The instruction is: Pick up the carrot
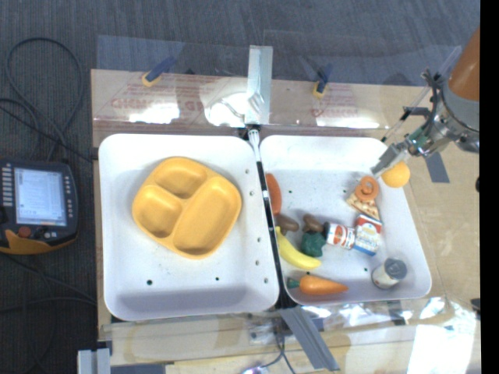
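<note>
The carrot (322, 286) is orange and lies flat at the front edge of the right bin (335, 150), pointing right. My gripper (386, 163) hangs over the bin's far right corner, well behind the carrot and apart from it. Its tip is just beside an orange ball (396, 175) and above a pizza slice toy (365, 198). Nothing from the bin is seen held in the gripper.
Around the carrot lie a banana (297, 256), a green toy (313, 244), a small can (344, 236), a white carton (368, 236) and a round tin (389, 272). A red-orange sausage (272, 192) lies along the divider. The left bin (125, 287) holds a yellow divided plate (185, 206).
</note>
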`<action>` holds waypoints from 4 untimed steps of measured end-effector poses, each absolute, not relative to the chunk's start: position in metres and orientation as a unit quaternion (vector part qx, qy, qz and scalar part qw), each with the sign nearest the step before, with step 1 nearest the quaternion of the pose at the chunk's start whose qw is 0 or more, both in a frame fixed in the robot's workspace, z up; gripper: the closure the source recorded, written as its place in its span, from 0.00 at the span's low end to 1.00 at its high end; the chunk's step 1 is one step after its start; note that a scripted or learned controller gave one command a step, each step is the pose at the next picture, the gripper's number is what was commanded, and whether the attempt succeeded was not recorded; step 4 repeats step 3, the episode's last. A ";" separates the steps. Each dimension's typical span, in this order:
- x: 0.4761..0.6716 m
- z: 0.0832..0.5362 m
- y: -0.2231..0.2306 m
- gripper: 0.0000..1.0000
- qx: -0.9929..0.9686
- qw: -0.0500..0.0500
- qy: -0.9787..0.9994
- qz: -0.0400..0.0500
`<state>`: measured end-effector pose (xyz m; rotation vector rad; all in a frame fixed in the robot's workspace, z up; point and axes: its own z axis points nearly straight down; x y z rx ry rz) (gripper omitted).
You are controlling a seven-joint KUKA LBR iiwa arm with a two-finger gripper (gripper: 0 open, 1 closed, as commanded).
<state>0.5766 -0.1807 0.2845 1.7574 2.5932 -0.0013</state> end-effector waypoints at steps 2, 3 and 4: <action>0.628 0.178 -0.035 1.00 0.647 -0.004 0.762 -0.004; 0.629 0.189 0.021 1.00 0.700 0.000 0.714 -0.001; 0.629 0.189 0.021 1.00 0.700 0.000 0.714 -0.001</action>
